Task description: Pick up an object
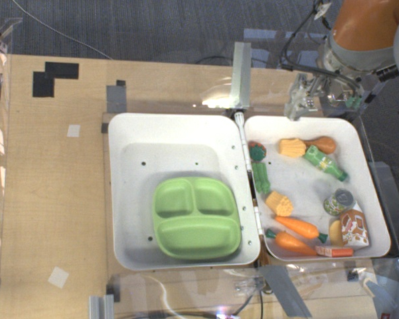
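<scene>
Left bin [119, 178]: a green divided plate [196, 218] is seen lying flat in its lower half.

Right bin [365, 178]: several toy foods are scattered inside. Along the left wall a dark green vegetable [259, 168] is noted. Near the top edge a yellow corn piece [292, 148] lies beside a brown drumstick [320, 144], with a green bottle [325, 163] just below them, tilted. Mid-bin, a yellow-orange wedge [279, 203] is seen. Along the lower edge two carrots [297, 234] lie side by side. At lower right a small can [338, 203] stands just above a printed carton [352, 229].

Gripper [319, 98]: positioned above the upper rim of the right bin, outside the bin's interior, below the orange band [368, 12]. Nothing is seen between its fingers; whether they are parted or closed cannot be told from this angle. The corn piece and drumstick are the nearest objects, lying below the gripper in the view and apart from it.
</scene>
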Controlling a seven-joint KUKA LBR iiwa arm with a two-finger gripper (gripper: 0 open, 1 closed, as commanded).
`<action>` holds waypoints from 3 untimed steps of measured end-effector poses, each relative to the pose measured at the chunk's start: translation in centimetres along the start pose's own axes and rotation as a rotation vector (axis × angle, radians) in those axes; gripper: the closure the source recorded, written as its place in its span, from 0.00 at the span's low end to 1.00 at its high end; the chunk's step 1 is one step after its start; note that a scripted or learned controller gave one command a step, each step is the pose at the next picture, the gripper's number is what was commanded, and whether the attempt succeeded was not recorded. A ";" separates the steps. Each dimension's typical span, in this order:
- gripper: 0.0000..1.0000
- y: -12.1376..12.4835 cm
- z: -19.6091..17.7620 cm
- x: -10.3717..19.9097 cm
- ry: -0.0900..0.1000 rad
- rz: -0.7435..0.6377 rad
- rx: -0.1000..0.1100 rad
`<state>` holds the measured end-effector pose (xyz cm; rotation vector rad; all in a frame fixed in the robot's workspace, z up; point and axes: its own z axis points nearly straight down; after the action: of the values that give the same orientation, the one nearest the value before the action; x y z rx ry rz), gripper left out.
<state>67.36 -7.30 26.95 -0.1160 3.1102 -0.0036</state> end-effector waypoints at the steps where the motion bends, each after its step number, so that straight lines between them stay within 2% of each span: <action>1: 1.00 0.1 -0.6 -0.1 0.001 -0.003 -0.001; 3: 1.00 0.4 -3.4 -0.6 -0.024 -0.011 0.001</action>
<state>67.84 -6.88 30.39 -0.1319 3.0858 -0.0032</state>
